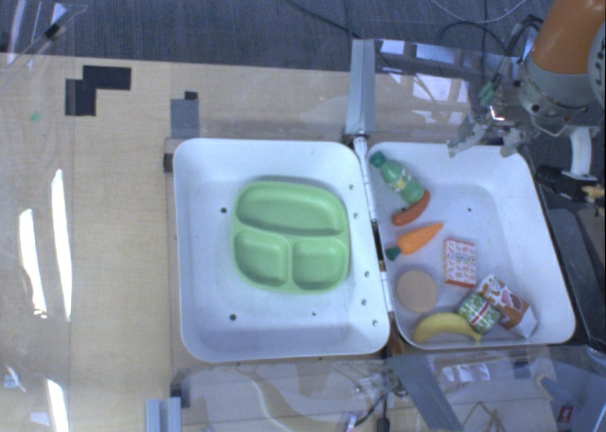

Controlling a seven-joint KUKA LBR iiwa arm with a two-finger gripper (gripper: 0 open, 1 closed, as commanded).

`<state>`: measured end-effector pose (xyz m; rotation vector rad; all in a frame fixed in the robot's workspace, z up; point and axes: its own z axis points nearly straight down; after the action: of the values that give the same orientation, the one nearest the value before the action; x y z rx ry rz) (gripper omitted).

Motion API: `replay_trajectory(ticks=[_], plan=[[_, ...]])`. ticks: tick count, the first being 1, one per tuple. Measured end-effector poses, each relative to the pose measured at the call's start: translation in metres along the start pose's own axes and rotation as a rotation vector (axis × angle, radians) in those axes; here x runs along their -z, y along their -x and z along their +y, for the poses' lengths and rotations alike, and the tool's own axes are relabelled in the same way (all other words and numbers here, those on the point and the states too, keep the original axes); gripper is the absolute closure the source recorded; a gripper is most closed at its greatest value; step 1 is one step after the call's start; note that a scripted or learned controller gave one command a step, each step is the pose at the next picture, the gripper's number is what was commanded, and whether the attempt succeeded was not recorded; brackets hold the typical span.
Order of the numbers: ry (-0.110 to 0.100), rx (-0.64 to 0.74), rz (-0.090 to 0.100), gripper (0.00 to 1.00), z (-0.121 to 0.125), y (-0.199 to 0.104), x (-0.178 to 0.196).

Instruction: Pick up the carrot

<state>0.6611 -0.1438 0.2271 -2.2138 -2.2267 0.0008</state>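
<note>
Orange carrot (419,238) lies untouched mid-left in the right bin (554,260), beside the chili (412,209); tool (486,133) hovers at the bin's far rim, open-or-closed state unclear, so approach step, next needs descent near-left onto the carrot.

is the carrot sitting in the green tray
No, the carrot lies in the right bin beside the sausage, while the green tray sits in the left bin.
</note>
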Motion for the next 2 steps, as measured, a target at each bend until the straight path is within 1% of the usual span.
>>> replay_trajectory(ticks=[1, 2], plan=[[-0.003, -0.177, 0.001, 0.0, -0.084, -0.042, -0.112], [0.007, 0.095, -0.001, 0.0, -0.073, -0.046, -0.14]])
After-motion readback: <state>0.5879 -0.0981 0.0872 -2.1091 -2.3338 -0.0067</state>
